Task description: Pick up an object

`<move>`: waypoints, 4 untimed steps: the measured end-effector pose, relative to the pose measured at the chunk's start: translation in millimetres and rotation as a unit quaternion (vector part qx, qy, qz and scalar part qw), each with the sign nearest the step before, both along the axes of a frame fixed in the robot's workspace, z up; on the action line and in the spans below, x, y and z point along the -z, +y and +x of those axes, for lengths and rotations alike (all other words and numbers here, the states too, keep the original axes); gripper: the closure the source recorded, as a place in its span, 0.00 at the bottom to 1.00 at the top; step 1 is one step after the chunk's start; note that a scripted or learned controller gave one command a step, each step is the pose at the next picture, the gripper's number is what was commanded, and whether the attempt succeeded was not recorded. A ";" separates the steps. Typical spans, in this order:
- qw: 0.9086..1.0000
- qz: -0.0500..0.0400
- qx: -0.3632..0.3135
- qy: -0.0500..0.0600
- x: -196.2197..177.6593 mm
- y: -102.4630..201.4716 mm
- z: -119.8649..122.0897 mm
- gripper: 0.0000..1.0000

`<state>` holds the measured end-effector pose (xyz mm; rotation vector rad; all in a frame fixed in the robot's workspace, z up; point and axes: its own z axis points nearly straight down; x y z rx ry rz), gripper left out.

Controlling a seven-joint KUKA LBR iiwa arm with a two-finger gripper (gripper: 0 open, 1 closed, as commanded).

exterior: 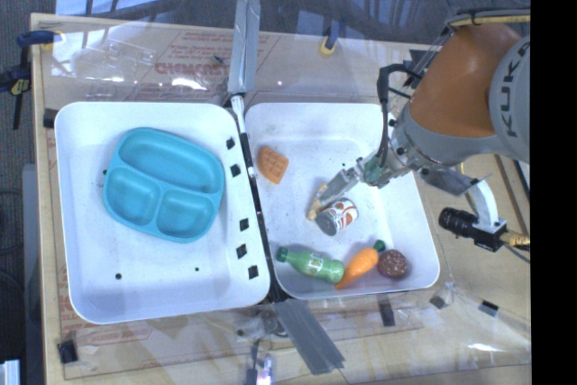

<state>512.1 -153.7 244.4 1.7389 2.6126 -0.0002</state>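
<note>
Down at the near edge of the right bin (410, 270), three things lie in a row: a green bottle (312, 262) on its side, an orange carrot (361, 262) with its green tip up, and a dark brown round lump (393, 263) I can't name from here. The carrot touches the bottle's end and sits just beside the lump. A little farther back lies a small can (340, 215), red and white, tipped on its side. The gripper (326, 197) hangs right at it, reaching in from the right, and its fingers seem to touch the can's upper edge, though whether they are spread or pressed together I cannot tell; they blur into one pale shape. Farther still, a tan waffle-like piece (272, 164) rests alone near the divider. Across in the left bin (77, 284) sits a blue divided plate (164, 183). The arm's orange band (455, 81) is cut off at the picture's right.
</note>
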 end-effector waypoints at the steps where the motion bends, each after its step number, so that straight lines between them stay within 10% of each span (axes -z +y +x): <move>1: 1.000 0.001 -0.023 0.002 55.7 -51.9 -0.8 0.00; 2: 0.998 0.001 -0.067 0.002 153.7 -28.8 22.4 0.00; 3: 0.998 0.000 -0.069 0.001 144.1 -29.1 23.3 1.00; 4: 0.998 0.000 -0.069 0.001 144.1 -29.0 23.3 0.00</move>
